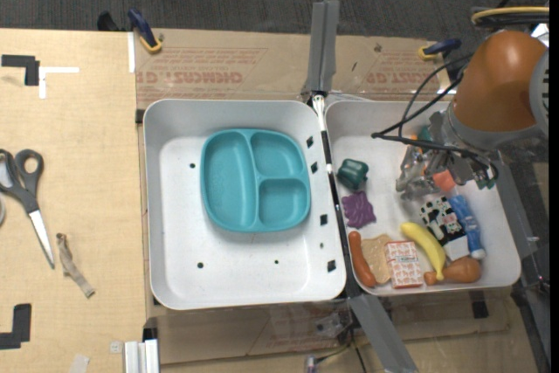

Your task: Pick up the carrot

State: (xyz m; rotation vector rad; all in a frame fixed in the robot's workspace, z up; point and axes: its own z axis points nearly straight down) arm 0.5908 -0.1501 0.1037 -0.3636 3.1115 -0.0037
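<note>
Both bins [166, 214] are white, and the left one holds a turquoise plate [256, 179] with 3 compartments. In the right bin [507, 271], the cup [354, 173] is dark teal, the grapes [358, 210] purple, the sausage [361, 259] red-brown, the bread [376, 256] tan and speckled, the box [403, 264] red and white with small print, the banana [425, 247] yellow, and the carrot [461, 270] orange. A card [439, 218] shows black-and-white patches beside a blue tube [465, 223]. The arm [500, 83] is orange-brown above a grey wrist. The tabletop [70, 162] is pale wood; the scissors [26, 196] are grey with silver blades.
</note>
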